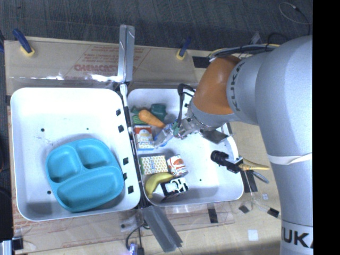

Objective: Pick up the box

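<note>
The box (143, 137), a small red-and-white carton, lies flat in the right bin (204, 187) by the wall it shares with the other bin, just beyond my fingers (175, 129) on the side away from my arm; nothing of it is between them, so I judge this the approach step, with the grasp not yet made. Whether my fingers are apart or together I cannot tell; the wrist hides them. A carrot (151, 118) lies touching or nearly touching the box's far end, and a patterned packet (154, 164) sits near its other end; the next move calls for shifting over the carton and coming down square without nudging those neighbours. My arm (276, 105) reaches in low over the bin's rim from above the worktop, orange band (212, 86) bent over, wrist pointing down into the bin.
</note>
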`<state>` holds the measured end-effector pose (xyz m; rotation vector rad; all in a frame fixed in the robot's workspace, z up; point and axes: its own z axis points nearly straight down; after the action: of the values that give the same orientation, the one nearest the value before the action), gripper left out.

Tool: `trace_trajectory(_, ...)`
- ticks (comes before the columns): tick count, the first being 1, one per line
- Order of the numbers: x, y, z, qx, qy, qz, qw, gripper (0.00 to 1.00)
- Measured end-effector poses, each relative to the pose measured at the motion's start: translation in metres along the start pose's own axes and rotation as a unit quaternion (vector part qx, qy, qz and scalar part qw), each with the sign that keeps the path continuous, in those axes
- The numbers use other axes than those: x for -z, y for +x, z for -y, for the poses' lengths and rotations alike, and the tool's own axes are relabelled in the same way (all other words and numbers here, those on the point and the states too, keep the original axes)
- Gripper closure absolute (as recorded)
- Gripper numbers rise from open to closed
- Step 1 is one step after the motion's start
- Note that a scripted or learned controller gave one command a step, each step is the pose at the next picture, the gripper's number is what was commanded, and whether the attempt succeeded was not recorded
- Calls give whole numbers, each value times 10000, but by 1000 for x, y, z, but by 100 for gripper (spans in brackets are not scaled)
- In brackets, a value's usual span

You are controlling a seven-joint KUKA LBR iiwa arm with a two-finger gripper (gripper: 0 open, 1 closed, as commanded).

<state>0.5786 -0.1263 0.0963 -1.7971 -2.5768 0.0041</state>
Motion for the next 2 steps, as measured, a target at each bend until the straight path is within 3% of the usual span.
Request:
trace_trajectory(1,10,0,0,20,8,-6,10000,100)
trace_trajectory(2,-4,21,-17,-2315,-3,-9,9728,100)
